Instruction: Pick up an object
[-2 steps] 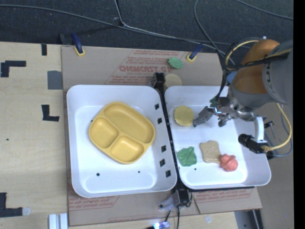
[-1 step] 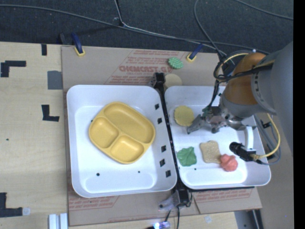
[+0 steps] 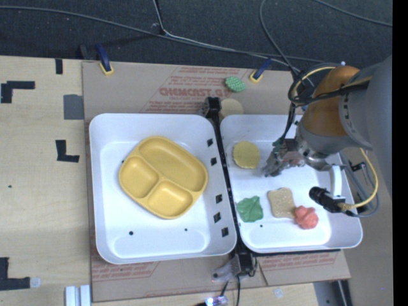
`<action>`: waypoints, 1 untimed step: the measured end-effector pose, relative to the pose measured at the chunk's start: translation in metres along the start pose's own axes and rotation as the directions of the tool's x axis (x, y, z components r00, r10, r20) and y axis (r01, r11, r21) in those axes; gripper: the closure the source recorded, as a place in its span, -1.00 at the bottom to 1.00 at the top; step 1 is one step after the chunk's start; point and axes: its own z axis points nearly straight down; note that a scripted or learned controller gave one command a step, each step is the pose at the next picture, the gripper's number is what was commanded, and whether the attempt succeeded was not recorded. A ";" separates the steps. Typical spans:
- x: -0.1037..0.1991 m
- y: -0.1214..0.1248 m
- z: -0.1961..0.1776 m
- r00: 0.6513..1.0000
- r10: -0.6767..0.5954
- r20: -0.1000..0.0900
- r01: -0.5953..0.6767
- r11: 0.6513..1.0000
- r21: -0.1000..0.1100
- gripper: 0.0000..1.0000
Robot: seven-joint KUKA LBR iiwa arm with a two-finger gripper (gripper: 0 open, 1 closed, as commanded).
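End effector, whose grip state I cannot tell from this slant, hangs in the right bin just right of the round yellow piece, nearer to it than to the toast slice below.

Dark carpet floor, trailing cables, pale wooden bench, cardboard sheet

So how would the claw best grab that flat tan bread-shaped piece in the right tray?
The tan toast-shaped toy lies flat, so probably from straight above, fingers pinching its two longer sides. The green leafy piece and red lump flank it, leaving little room.
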 end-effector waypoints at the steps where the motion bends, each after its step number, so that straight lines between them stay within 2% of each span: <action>1: 0.002 -0.003 -0.042 1.000 0.002 0.000 -0.002 1.000 -0.003 1.00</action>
